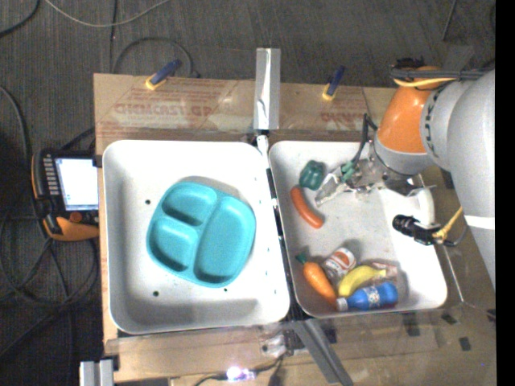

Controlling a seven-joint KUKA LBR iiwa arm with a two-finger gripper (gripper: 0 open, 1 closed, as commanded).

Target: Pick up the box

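You see the claw over the right bin, but you cannot tell how wide it stands. You cannot make out the box near it. A green pepper lies just beside the claw.

1. The right bin's middle floor lies bare between claw and front pile.
2. Sausage and green pepper crowd its left wall.
3. Carrot, banana, bottle and what looks like a can block the front.

Bins: two, white
Divided trays: one, teal
Sausages: one
Carrots: one
Bananas: one
Bottles: one, blue label
Cans: one
Green vegetables: one
Clamps: two
Handheld pendants: one
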